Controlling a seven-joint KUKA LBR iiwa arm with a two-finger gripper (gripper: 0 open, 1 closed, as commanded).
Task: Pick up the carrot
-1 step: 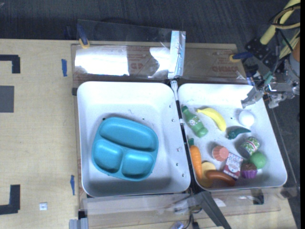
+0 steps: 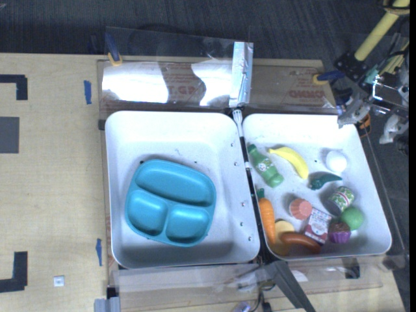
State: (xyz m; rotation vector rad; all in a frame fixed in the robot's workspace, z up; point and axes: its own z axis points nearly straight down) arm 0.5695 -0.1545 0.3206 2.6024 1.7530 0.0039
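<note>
On the left of the desk (image 2: 45, 174) sit two white bins side by side. The left bin (image 2: 123, 132) holds one blue tray (image 2: 170, 201) with three compartments, and nothing else that I can see.

The right bin (image 2: 305, 132) is crowded. The carrot (image 2: 266, 217) lies against this bin's left wall, near the front, orange with a bit of green at its far end, running front to back. It looks like a play-food piece, so I judge it light, stiff and rather smooth; it may slip if pinched near the tapered front end. The thicker far half seems the better place to grip, across the width, though the wall just beside it leaves little room for a finger on that side. A yellow piece (image 2: 284, 227) and a sausage (image 2: 298, 241) crowd its front end.

Counting on rightward: one green bottle (image 2: 264, 166), one banana (image 2: 290, 159), one pinkish round piece (image 2: 300, 208), one small red and white packet (image 2: 318, 221), one dark green piece (image 2: 322, 180), one white egg (image 2: 335, 159), one can (image 2: 340, 197), one purple piece (image 2: 339, 231) and one green ball (image 2: 353, 218). There is one carrot only.

The hand (image 2: 354, 112) hangs at the bin's far right corner, well apart from the carrot. I cannot tell how it is set.
</note>
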